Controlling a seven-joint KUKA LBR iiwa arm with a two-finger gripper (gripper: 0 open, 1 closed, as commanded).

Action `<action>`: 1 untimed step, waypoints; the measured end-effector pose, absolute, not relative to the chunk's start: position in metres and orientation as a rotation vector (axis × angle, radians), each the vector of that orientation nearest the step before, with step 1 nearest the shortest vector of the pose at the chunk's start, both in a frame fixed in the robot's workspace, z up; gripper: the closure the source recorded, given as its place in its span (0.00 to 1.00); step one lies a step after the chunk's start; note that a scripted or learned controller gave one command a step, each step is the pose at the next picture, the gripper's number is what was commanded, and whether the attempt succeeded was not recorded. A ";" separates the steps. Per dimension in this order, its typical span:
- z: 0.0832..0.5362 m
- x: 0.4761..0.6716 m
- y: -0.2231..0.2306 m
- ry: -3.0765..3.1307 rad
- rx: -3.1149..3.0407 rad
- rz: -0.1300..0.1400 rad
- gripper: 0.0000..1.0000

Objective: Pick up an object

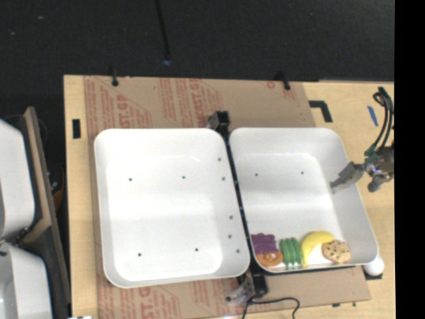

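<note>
Gripper (358, 175) reaches in from right edge, low, approx mid-height of view. Fingers splayed apart, nothing btwn them. Cables loop above wrist.

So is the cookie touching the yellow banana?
Touching. In the camera view the cookie lies right against the banana and overlaps its lower right edge, with no gap between them.

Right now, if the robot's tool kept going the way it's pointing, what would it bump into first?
The tool sits at the right bin's right rim, pointing left and downward. Going on, it would probably meet the bin's bare white floor first. The toy food lies nearer the front edge, out of that line, though depth is uncertain.
</note>
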State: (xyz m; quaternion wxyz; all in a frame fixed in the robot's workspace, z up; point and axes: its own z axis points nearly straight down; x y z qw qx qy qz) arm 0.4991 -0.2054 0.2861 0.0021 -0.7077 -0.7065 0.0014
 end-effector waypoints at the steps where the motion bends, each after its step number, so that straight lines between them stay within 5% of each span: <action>1: 0.289 0.500 -0.205 -2.222 -2.223 0.000 0.00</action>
